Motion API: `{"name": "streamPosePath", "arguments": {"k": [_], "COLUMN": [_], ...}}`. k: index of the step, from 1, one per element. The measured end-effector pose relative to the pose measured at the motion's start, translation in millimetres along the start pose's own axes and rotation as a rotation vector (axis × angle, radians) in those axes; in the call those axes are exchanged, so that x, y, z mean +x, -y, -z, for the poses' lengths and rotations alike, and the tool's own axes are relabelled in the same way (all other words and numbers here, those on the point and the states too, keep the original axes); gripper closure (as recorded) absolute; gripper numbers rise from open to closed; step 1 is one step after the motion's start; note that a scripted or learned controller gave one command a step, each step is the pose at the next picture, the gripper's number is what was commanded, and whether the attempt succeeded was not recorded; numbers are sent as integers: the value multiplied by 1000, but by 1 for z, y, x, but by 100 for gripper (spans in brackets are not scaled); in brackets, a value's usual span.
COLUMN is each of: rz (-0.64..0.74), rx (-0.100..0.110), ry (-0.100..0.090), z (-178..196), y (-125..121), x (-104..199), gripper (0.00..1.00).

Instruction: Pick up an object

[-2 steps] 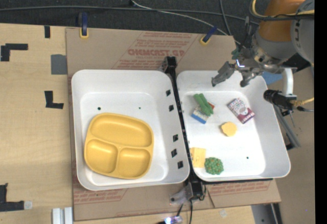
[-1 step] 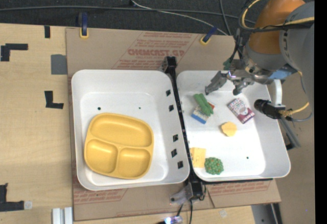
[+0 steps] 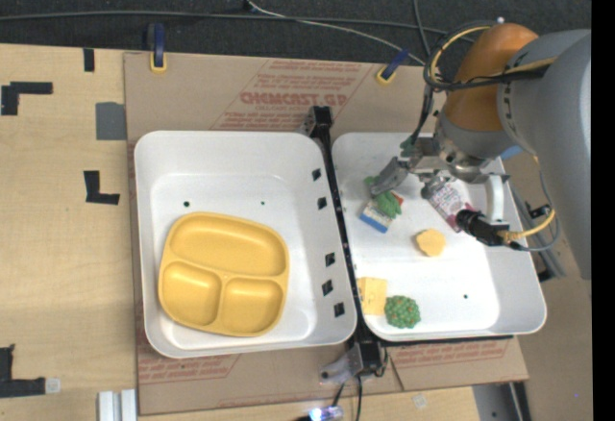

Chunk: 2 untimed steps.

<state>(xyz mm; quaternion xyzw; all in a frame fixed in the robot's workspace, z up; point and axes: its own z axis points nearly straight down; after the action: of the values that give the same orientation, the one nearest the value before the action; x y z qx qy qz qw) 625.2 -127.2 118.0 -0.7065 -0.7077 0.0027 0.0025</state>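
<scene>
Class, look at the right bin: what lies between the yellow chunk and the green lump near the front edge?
In the camera view, only bare white bin floor lies between the yellow chunk and the green lump; the yellow square sits off to the side.

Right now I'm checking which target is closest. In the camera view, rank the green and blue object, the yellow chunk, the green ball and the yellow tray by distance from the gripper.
From the gripper:
1. Green and blue object, just below it in the right bin.
2. Yellow chunk, mid right bin.
3. Green ball, near the right bin's front edge.
4. Yellow tray, in the left bin.
</scene>
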Motion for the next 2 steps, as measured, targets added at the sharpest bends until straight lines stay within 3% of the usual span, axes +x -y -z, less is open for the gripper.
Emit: {"name": "streamPosePath", "arguments": {"k": [1, 2], "rz": [1, 0], "rx": [-5, -12], "ry": [0, 1], "z": [14, 77], "y": [-1, 2], "x": [0, 3], "gripper": [100, 100]}}
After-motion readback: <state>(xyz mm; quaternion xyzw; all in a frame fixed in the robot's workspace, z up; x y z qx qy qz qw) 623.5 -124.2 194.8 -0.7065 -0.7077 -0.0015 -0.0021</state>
